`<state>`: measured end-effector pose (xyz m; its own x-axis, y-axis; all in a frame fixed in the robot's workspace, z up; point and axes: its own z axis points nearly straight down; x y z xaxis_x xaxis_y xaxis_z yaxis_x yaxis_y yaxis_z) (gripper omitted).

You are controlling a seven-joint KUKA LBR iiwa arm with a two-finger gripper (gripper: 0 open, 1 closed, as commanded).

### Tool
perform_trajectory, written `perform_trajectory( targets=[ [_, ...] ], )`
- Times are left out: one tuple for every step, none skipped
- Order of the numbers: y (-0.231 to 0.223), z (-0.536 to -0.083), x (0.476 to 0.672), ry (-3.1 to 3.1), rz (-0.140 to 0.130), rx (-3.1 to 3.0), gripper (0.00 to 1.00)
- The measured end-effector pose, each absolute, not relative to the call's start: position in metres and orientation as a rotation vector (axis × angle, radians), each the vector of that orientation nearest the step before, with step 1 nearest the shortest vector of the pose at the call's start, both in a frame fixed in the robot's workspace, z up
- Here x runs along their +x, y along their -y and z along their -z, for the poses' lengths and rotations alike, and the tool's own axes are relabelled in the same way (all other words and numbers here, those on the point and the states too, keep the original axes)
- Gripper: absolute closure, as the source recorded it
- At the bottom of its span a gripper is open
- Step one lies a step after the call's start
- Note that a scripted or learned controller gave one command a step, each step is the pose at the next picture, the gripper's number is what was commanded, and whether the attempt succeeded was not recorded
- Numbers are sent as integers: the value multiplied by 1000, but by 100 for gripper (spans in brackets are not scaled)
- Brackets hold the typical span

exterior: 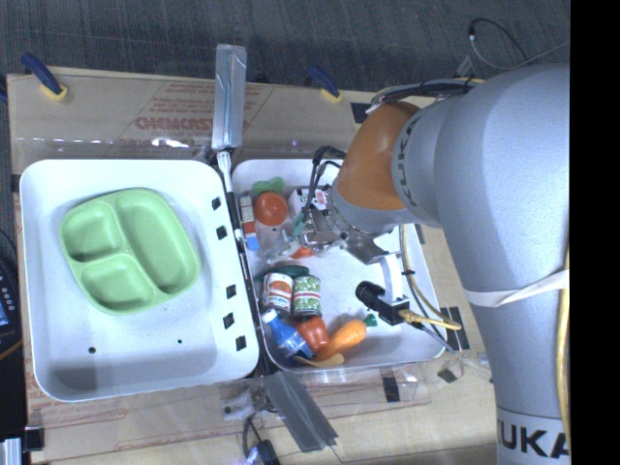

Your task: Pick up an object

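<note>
Presently my claw [312, 229] hangs in the right bin [339, 279] beside the tomato [270, 207]; apart or together, I cannot tell. Risk: round tomato rolls aside, claw closes empty

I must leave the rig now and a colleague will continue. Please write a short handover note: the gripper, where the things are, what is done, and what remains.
Gripper: down in the right bin, at its upper left part. The view does not show it holding anything.
Things in the right bin: a red ball just left of the gripper; two cans side by side lower down; a carrot and a red pepper at the near edge.
Left bin: a green divided plate.
Done: the arm has reached into the right bin; no object is lifted.
Left: grasp one object and lift it.
</note>
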<state>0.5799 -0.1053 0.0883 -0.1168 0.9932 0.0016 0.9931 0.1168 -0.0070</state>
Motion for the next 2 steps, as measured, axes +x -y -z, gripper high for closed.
perform_trajectory(
  targets=[
    [106,-95,580,2345,-12,-2077,100],
    [56,-192,512,2320,-2,-2114,100]
  ],
)
